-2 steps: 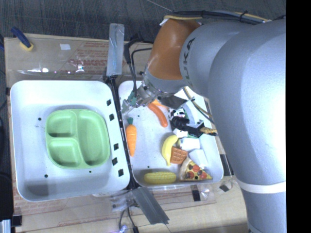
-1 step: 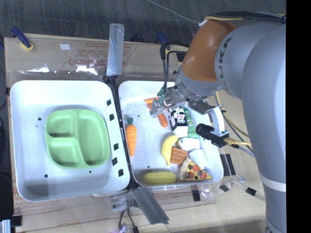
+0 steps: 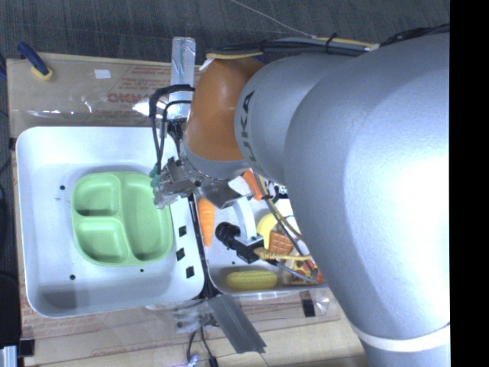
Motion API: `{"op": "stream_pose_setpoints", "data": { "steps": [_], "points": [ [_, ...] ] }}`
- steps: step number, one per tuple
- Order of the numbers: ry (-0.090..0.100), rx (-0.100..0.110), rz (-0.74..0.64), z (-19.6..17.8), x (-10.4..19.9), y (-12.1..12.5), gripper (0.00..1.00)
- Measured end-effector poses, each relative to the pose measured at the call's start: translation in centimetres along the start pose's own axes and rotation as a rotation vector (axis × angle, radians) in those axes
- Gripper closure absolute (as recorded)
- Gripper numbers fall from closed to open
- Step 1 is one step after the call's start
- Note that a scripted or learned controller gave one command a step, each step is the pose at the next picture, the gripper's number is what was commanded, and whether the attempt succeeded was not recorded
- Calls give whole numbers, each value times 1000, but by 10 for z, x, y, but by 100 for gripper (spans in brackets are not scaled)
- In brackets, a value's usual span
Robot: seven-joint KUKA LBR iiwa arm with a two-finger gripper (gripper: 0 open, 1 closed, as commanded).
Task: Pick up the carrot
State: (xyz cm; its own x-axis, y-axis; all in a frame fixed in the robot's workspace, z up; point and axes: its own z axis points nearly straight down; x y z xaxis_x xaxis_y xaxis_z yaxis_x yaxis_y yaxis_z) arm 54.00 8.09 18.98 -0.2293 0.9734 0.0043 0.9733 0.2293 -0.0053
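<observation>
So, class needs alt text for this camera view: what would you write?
A grey robot arm reaches in from the right over two white bins. An orange carrot lies by the divide between them, below the wrist; a green compartment tray sits in the left bin.

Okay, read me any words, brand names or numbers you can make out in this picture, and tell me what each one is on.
"KUKA": dark letters running sideways on the grey arm, beside its orange band; partly cut off.
Red print on the clear plastic sheet along the bench behind the bins: too blurred to read.
Snack packet in the right bin: print too small to read.
</observation>
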Motion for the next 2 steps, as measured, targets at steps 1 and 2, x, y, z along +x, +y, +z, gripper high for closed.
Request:
{"op": "stream_pose_setpoints", "data": {
  "steps": [1, 2],
  "points": [
    [-3, -6, 128, -47, 58, 18, 100],
    [-4, -12, 276, -149, 19, 93, 100]
  ]
}}
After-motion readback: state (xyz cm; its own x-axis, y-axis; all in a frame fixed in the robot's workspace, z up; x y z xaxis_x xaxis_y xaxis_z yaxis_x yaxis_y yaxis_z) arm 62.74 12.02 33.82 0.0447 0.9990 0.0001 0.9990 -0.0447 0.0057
